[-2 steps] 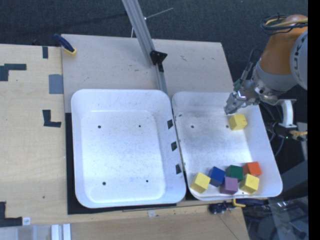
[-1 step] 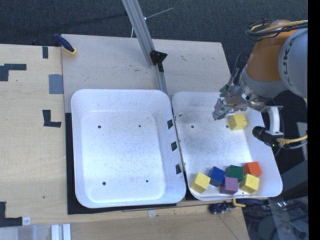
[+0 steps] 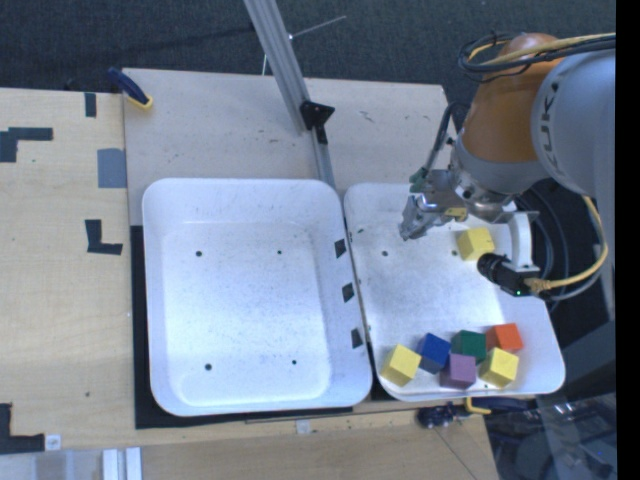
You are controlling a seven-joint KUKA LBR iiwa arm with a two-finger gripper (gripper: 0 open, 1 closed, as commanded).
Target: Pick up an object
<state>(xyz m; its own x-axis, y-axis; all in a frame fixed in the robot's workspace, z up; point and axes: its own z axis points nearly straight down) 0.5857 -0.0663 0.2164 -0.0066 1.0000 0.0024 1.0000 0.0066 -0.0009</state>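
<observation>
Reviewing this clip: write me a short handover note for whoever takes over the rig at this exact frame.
Gripper: over the upper part of the right bin, nothing visibly between its fingers.
Things: a lone yellow cube just right of the gripper; along the near edge a cluster of yellow cube, blue cube, green cube, purple cube, orange cube and another yellow cube.
Done: nothing picked.
Left: grasp one cube and lift it.

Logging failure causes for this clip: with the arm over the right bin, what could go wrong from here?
The gripper hangs beside the lone yellow block, not over it, so closing here might catch nothing. The other blocks sit bunched against the right bin near its front edge; a grab there may nudge neighbours or hit the wall.
</observation>
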